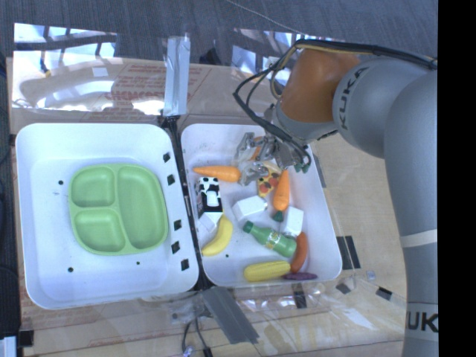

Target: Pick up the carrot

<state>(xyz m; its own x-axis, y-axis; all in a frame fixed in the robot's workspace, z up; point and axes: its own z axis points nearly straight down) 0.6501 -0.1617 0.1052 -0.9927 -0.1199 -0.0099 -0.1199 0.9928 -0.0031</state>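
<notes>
Where two white bins (44, 274) share a bench, pincer (256, 162) grip unclear, beside carrot (218, 174).

We see a green divided plate (117, 208) lying in the left bin (30, 274). In the right bin (331, 255) lie a banana (218, 237) by its left wall, a green bottle (271, 239) mid-bin, a yellow corn cob (266, 271) near its front edge, and white blocks (251, 207).

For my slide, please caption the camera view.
Grey arm's tool hovers beside an orange toy carrot in the right white bin.
</notes>
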